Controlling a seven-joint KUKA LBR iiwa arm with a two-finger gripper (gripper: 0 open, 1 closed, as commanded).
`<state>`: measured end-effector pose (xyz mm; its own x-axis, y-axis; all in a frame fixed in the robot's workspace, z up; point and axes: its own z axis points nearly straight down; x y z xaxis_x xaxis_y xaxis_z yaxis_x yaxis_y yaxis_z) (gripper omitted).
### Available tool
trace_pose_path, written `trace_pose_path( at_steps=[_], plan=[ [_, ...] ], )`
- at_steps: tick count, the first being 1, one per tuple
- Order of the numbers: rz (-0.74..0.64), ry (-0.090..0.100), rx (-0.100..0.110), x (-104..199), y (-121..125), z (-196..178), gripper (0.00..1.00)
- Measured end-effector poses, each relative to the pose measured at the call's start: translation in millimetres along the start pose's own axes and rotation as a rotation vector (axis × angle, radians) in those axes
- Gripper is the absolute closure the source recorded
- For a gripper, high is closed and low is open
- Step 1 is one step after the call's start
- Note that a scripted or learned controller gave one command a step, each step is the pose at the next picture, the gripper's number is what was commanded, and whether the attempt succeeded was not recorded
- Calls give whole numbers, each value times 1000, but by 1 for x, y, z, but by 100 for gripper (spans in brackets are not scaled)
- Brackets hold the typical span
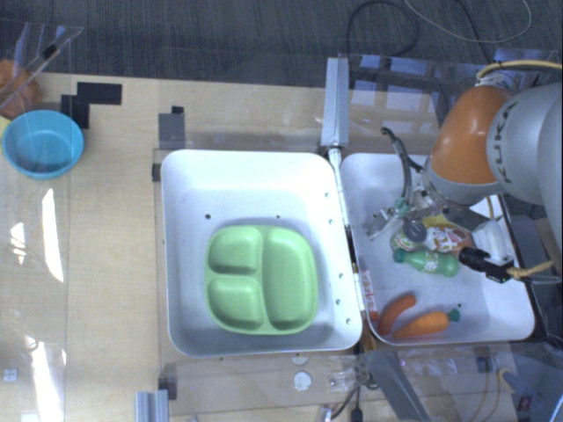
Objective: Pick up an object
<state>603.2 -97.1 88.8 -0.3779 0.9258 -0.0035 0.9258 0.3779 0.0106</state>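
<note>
Nearest the camera, at the front edge of the right bin (519, 319): a carrot (422, 323), orange with a green tip pointing right, lying roughly horizontal. Just beside it on the left, a red-brown sausage (396, 309), tilted, its lower end near the bin's front-left corner. The two look to be touching or nearly so; cannot tell which.

Left bin (176, 236): a green divided plate (262, 278) with three compartments, sitting toward the front half of the bin, nothing seen in its compartments.

Middle of the right bin: a green bottle (428, 261) lying on its side, cap end to the left. Behind it and touching or overlapping it, a yellow and red packet (449, 233). A small round item with a dark centre sits just left of the packet; too small to identify.

Claw (406, 218): down inside the right bin, over this cluster, just above the bottle's cap end. Metal parts and cables crowd the tip; cannot tell how the claw is set, and no object can be seen held in it.

Arm (528, 148): grey, with an orange band, entering from the right above the back of the right bin.

Far left of the tabletop (106, 280): a blue bowl (42, 142), well apart from both bins.
</note>
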Motion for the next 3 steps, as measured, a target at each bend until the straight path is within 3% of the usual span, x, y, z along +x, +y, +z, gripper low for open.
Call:
trace_pose_path(
  at_steps=[3],
  plan=[
    [0,0,0,0,0,0,0]
  ],
)
